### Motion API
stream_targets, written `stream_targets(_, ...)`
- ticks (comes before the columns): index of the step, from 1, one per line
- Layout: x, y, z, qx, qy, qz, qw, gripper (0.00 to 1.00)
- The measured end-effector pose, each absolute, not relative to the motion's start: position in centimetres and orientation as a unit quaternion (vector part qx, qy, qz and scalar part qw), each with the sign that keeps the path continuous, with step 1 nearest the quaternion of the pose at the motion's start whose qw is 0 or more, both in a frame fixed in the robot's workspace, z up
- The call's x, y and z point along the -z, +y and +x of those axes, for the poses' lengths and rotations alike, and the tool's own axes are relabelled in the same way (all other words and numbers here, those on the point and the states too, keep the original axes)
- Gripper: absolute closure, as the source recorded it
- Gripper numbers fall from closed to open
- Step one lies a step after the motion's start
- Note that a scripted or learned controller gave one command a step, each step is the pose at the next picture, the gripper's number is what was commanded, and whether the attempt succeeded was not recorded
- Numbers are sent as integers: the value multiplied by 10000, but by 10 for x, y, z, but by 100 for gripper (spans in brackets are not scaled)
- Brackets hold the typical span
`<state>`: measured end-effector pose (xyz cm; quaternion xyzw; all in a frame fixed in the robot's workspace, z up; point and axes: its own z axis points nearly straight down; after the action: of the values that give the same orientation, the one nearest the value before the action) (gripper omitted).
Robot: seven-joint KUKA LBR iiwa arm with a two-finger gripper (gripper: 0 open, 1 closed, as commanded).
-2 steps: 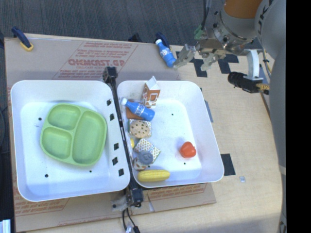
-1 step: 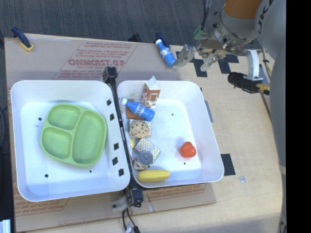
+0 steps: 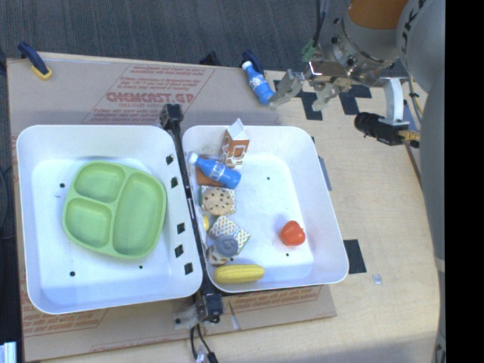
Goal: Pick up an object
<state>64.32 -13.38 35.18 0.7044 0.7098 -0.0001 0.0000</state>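
Setting was robotics lab, test bench. Evidence: two shallow white bins (image 3: 325,203) sat side by side on cardboard sheet (image 3: 151,89) printed with supplier name, sheet held by blue clamps (image 3: 259,82) behind bins. Black clip (image 3: 171,114) joined bins at shared wall. Black tape marks (image 3: 353,255) stuck on wooden benchtop right of bins. Cables (image 3: 198,339) ran out in front of bins. Toy food (image 3: 239,273) filled right bin; green divided plate (image 3: 115,210) lay in left bin. Grey carpet (image 3: 151,13) lay beyond bench.
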Motion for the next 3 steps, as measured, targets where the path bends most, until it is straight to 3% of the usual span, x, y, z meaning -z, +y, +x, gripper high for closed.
stream_targets(1,-333,-185,657,5,7087,7055,4,0)
stream_targets(3,-334,-185,657,2,7092,7050,3,0)
